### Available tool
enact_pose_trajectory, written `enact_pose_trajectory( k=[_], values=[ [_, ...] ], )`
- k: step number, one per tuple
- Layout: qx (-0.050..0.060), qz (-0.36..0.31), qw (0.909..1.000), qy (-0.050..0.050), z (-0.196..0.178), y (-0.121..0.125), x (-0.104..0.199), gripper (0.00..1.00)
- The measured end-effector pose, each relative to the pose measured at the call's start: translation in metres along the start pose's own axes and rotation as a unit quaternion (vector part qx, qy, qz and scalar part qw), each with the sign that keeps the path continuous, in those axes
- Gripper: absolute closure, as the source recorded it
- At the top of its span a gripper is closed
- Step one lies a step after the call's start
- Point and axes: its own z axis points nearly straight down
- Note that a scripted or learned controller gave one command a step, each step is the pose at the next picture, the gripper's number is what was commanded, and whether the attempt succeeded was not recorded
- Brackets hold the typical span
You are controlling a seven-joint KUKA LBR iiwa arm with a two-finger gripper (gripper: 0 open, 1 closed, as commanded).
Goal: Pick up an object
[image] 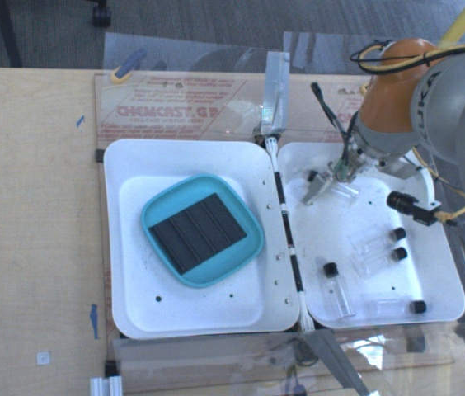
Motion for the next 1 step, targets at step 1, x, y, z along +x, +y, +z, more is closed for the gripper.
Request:
enact_pose_trajectory(
  k=[1],
  values=[
    [0.000, 0.000, 1.0000, 0.000, 0.0000, 0.0000, 0.0000, 0.00]
  ],
)
